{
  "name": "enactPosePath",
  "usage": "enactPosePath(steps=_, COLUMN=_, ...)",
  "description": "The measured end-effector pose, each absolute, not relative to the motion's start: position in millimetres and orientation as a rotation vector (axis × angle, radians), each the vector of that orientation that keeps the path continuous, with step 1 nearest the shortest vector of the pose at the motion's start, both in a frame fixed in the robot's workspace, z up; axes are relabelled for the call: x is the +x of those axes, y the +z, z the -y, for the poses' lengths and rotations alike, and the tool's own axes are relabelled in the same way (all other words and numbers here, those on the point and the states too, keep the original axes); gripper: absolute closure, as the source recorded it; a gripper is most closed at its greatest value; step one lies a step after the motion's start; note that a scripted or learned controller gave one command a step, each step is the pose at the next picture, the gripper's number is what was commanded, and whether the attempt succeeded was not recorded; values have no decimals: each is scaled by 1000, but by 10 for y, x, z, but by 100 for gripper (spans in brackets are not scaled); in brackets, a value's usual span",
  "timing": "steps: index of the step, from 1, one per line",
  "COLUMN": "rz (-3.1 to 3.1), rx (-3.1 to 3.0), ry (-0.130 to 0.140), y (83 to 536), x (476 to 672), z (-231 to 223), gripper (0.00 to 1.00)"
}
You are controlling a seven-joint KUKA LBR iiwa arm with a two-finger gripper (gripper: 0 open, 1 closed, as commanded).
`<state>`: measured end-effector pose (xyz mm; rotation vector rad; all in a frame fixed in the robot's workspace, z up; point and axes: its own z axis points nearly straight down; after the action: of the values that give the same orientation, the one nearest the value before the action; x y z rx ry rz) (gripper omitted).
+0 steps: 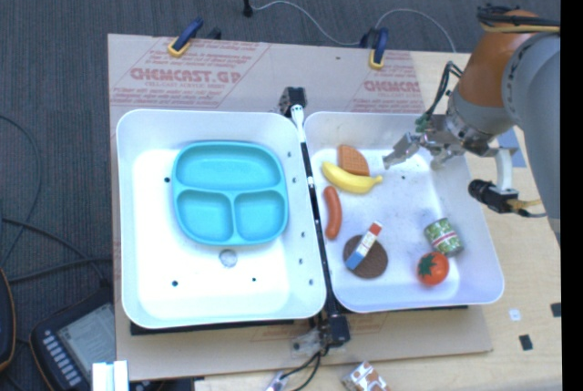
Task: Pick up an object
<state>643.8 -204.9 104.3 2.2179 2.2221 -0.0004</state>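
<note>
1. Hand [421, 146] hovers over the upper right part of the right bin [474, 289], its fingers spread apart with nothing between them, one tip reaching out toward the middle of the bin.
2. Nearest to it is the banana [351, 179], lying just left of the hand and a little below; the long axis runs left to right with a slight tilt, so it lies roughly in line with the hand's reach rather than across it.
3. Touching the banana from above is a small orange-brown bun [352, 159] (or something like it), also just left of the hand.
4. My judgement: the banana is the likeliest target, and the hand would need to shift left and drop, closing across the short width.
5. Count in the right bin, all below the hand: one banana, one bun, one sausage [332, 211], one brown disc with a small bottle on it [366, 254], one green can [444, 236], one tomato [434, 268].
6. Far left of the hand, the left bin [150, 284] holds one blue divided plate [230, 192].
7. One arm serves the counter, so no choice of arm arises.
</note>
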Motion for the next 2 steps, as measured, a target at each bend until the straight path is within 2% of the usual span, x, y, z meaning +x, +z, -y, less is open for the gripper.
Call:
enactPosePath(steps=1, rz=-2220, rx=2219, ry=1, y=891, x=5561, z=1987, gripper=0)
enactPosePath(steps=2, rz=-2216, rx=2218, ry=3, y=998, x=5573, z=1997, gripper=100)
